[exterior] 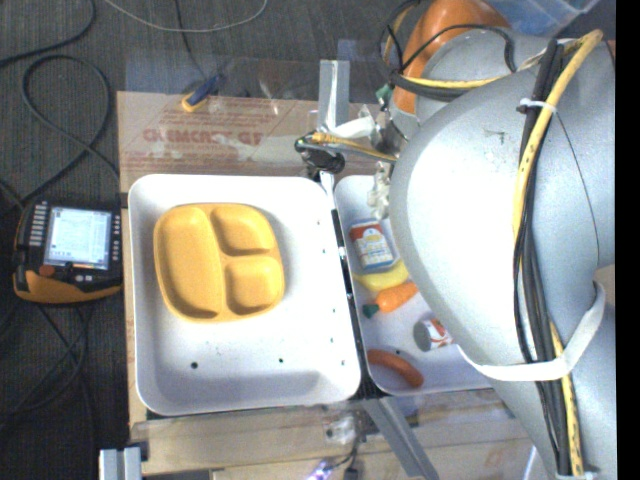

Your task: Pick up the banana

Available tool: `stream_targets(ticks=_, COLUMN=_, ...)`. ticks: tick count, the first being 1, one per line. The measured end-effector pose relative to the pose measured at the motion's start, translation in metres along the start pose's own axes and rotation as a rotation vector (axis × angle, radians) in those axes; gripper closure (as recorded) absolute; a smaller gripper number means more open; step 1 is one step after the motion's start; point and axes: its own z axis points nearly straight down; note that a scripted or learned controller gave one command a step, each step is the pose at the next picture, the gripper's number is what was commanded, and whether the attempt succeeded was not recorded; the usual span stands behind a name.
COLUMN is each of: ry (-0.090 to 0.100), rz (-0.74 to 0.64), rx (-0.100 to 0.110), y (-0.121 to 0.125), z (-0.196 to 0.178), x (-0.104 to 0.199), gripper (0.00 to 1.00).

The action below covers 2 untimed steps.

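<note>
Half the banana (pixel 377 277) showing, arm (pixel 500 228) overhead

A yellow plastic tray (pixel 220 260) with three compartments lies in the left shallow white bin (pixel 300 368), towards its upper left. In the right white bin (pixel 352 200) a small bottle with a red and blue label (pixel 372 246) lies near the top, an orange carrot (pixel 393 298) lies below it, a small red and white can (pixel 432 334) lies further down, and a red-orange sausage (pixel 395 367) lies near the bottom edge. A handheld control pendant with a lit screen and orange casing (pixel 68 252) rests on the dark carpet floor (pixel 60 68) left of the table, among thin cables (pixel 170 8).
</note>
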Motion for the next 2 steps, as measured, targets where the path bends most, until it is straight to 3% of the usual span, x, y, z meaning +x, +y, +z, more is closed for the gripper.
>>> stream_targets(ticks=1, ry=-0.001, rz=-0.048, rx=-0.001, y=-0.0578, z=0.0108, x=-0.0094, gripper=1.0)
stream_targets(ticks=2, ry=-0.001, rz=-0.046, rx=-0.001, y=-0.0572, z=0.0107, x=-0.0094, gripper=0.0)
